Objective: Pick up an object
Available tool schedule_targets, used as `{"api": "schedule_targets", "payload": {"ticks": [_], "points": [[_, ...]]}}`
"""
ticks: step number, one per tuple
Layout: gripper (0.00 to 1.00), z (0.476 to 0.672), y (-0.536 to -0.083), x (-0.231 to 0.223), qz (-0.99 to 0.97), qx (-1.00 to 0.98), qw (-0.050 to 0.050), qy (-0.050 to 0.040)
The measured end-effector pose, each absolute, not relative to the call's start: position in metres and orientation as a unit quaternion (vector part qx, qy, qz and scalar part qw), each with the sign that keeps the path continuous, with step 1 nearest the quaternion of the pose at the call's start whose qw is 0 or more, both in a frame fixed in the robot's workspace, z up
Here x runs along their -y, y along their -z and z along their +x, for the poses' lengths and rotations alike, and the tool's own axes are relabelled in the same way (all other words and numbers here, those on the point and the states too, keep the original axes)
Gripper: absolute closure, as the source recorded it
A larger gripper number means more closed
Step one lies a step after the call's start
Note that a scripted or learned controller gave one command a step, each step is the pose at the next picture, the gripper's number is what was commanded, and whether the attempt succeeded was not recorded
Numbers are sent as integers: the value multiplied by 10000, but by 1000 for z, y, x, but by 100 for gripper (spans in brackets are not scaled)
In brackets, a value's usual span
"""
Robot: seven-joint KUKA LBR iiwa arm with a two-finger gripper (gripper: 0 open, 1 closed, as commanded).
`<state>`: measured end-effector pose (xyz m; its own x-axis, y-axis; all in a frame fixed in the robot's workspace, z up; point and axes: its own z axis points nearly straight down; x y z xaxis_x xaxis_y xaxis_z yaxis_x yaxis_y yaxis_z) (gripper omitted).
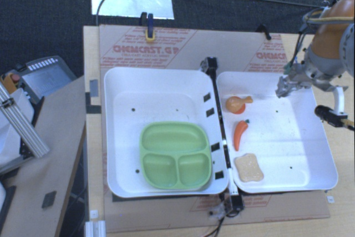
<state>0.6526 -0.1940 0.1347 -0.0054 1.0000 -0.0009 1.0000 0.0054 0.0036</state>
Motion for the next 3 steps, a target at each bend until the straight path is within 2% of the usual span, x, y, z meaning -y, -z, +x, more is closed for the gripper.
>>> {"api": "schedule_targets", "payload": {"ticks": [1, 2, 3], "points": [[100, 645, -189, 192, 7061, -7081, 19, -10], [100, 645, -250, 187, 7049, -7093, 24, -13], [100, 619, -240, 143, 7043, -7099, -19, 6]]}}
